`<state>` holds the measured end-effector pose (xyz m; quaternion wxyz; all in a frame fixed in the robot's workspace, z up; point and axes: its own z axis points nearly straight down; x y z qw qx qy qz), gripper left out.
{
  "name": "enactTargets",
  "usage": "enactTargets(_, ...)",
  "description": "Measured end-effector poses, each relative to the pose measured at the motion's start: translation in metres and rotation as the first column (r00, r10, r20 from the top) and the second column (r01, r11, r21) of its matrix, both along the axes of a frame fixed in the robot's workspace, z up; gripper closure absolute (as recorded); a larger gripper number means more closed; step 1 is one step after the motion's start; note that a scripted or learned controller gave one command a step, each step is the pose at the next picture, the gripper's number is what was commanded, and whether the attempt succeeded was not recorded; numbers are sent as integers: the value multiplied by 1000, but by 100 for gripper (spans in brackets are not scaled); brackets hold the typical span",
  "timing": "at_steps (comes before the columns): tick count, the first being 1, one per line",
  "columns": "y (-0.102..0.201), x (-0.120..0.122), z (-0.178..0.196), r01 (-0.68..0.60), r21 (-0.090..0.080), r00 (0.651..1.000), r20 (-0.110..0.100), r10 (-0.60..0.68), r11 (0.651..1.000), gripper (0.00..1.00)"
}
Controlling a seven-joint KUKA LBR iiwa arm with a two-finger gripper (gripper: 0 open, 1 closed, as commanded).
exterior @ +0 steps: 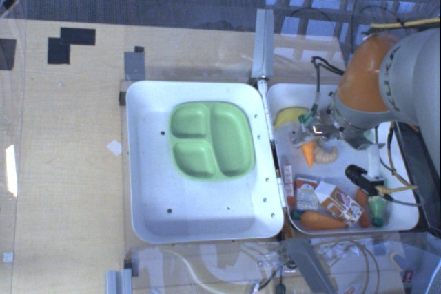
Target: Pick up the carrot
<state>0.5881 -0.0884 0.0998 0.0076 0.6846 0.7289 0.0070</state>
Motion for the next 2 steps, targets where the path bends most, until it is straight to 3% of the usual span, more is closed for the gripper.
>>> enactTargets(1,83,46,88,-68,0,998,-19,68,998,100)
enactTargets(2,116,35,82,-6,0,1000,-23,6,1000,100)
